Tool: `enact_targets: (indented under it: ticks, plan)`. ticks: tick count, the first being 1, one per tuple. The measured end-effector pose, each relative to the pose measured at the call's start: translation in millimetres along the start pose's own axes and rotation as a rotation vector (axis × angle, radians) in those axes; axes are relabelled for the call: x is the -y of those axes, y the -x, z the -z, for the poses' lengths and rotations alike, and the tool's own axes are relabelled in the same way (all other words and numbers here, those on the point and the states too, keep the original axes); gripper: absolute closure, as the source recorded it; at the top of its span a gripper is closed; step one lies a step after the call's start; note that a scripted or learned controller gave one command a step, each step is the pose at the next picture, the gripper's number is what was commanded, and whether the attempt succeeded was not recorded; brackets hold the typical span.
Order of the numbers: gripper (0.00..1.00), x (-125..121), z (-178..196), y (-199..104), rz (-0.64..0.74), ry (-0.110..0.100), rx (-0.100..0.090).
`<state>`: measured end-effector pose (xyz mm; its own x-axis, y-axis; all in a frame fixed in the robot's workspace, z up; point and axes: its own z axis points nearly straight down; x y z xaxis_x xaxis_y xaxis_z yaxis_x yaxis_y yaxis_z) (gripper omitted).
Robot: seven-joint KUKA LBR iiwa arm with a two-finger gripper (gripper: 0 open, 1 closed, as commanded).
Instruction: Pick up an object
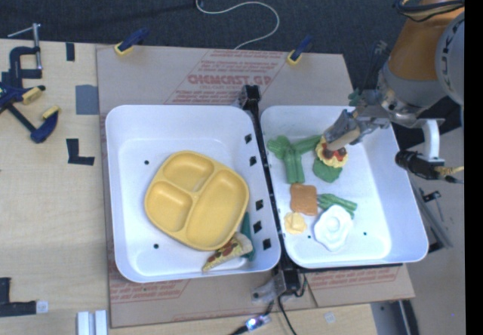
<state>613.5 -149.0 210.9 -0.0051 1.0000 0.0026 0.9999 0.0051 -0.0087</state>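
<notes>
My gripper (337,141) hangs over the back of the right bin (392,198), right above a small toy with a yellow and red top on a green base (329,167). Whether the toy sits between the fingers is hidden by the gripper body. Nearby in that bin lie a green leafy toy (290,154), an orange-brown toast piece (304,198), a small yellow block (295,222), a green bean piece (337,202) and a white fried egg (332,227).
The left bin (124,190) holds a yellow divided plate (197,198) and a pizza slice toy (229,251) at its front edge. A black divider with clips (258,167) runs between the bins. Clamps stand on the bench at far left (23,92).
</notes>
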Motion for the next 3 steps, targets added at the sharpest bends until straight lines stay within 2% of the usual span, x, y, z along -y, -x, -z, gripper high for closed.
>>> enact_targets:
  ticks: [1,2,3]
  plan:
    - [1.00,13.6,9.0,-55.4,0.002,0.003,0.000]
    - [1.00,32.3,-1.8,-109.7,0.001,-0.001,0.000]
    - [1.00,52.1,0.5,-152.5,0.001,-0.001,0.001]
